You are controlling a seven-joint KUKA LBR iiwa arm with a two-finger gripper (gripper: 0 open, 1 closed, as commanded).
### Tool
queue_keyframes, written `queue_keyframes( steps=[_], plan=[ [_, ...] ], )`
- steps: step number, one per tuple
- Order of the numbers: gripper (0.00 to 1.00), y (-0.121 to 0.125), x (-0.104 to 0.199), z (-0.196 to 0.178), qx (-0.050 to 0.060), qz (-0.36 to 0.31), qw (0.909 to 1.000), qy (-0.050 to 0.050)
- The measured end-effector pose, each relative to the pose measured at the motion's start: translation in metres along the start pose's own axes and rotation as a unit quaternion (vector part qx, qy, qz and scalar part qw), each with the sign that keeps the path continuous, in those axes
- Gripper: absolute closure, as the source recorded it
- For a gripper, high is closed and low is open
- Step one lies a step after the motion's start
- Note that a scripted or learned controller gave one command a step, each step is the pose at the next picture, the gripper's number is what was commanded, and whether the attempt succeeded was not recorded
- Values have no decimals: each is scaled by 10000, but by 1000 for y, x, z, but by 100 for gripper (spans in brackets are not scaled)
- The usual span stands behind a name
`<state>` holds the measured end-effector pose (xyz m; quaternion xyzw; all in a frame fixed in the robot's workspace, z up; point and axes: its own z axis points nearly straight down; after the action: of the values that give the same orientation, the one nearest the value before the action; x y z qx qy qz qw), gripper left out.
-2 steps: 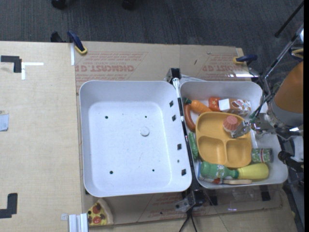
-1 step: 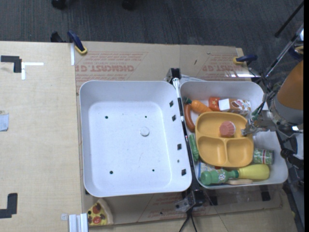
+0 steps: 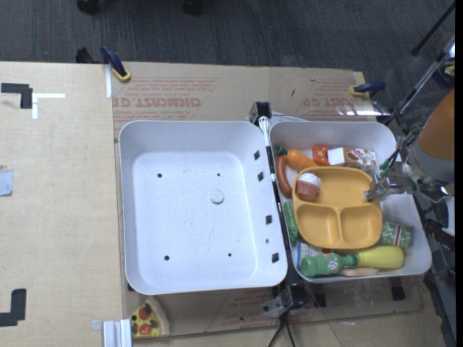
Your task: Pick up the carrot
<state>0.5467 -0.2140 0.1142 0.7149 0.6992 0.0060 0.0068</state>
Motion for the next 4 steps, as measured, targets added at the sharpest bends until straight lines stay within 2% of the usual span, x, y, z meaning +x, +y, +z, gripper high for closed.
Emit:
queue_keyframes(
  steps=[1,2,3,4],
  plan=[
    [100,11,56,21,91,448,9989,-64],
    [100,28,80,25,105,2919,9560,-270],
    [100,16,112,24,112,3716,9283,-70],
    [0,18,114,23,101,3705,9287,-60]
  ],
)
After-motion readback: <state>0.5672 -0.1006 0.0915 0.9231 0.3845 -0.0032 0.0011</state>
